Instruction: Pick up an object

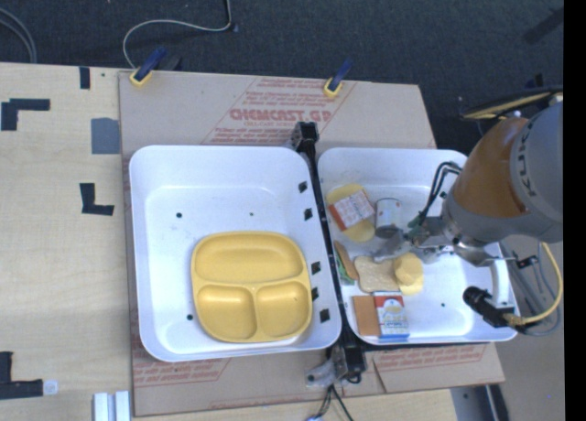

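Note:
The right bin [449,314] holds several small items. A yellow round packet with a red label [351,208] lies at its upper left, and a small grey can [387,212] stands beside it. A tan bread-like slice [371,273] and a yellow round piece [409,274] lie in the middle. A flat box with a red and white label [390,314] sits at the front. My gripper [403,240] hangs low over the bin's middle, just above the yellow piece and below the can. Nothing is visibly held.
The left bin [165,181] carries a yellow divided tray [250,285]. A green strip [344,264] lies along the right bin's left wall. The grey arm with its orange band [490,177] covers the right bin's right side. Clamps and a cable sit behind the bins.

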`<action>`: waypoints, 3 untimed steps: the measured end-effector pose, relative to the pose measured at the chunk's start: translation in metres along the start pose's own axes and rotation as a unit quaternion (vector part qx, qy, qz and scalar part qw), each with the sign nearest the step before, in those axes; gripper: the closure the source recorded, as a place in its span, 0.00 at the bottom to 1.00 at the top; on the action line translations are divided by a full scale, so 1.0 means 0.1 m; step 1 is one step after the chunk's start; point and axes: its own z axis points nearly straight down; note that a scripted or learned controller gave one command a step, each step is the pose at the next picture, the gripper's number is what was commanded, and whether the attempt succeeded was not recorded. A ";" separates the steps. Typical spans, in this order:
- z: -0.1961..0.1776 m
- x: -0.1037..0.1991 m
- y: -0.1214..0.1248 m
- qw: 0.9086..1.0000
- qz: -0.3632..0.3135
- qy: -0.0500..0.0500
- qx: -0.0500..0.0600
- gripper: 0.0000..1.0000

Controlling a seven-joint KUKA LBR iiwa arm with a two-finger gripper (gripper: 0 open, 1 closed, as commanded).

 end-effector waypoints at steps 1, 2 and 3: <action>-0.02 0.63 0.84 1.000 -0.005 0.000 0.000 0.00; -0.01 0.64 1.37 1.000 -0.002 0.000 0.006 0.00; -0.11 0.64 1.36 1.000 -0.002 -0.001 0.006 1.00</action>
